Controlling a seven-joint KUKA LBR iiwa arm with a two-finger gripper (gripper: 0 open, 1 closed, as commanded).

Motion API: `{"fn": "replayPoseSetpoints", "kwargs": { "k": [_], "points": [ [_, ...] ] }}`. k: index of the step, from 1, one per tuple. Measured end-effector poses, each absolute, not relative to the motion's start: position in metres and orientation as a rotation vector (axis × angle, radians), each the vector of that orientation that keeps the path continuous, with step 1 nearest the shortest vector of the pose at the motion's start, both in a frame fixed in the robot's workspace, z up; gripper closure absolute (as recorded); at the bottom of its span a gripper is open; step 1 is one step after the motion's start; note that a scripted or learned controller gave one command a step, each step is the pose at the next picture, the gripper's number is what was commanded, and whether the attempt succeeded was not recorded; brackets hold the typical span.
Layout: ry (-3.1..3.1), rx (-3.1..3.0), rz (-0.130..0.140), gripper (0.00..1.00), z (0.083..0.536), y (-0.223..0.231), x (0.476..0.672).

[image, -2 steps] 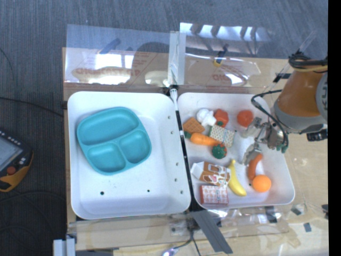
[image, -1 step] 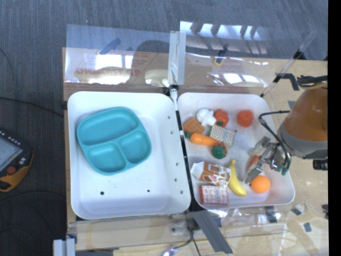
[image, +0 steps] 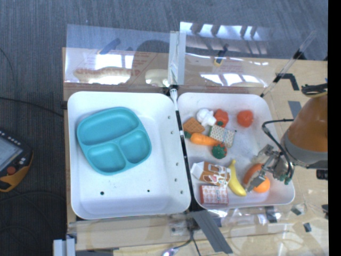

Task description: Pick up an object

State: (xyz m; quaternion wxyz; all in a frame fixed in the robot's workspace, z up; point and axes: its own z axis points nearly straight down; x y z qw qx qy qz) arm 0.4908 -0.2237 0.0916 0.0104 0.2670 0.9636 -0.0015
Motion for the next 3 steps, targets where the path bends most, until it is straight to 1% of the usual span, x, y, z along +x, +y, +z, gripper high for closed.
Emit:
{"fn": "replayPoseSetpoints", "kwargs": {
  "k": [1, 2, 3],
  "points": [
    [3.006, 0.828, -0.007, 1.0, 0.102, -0.223, 0.493],
    [2.99, 0.962, 0.001, 1.0, 0.105, -0.167, 0.485],
    [2.977, 1.002, 0.0, 1.0, 0.184, -0.071, 0.484]
  ]
}}
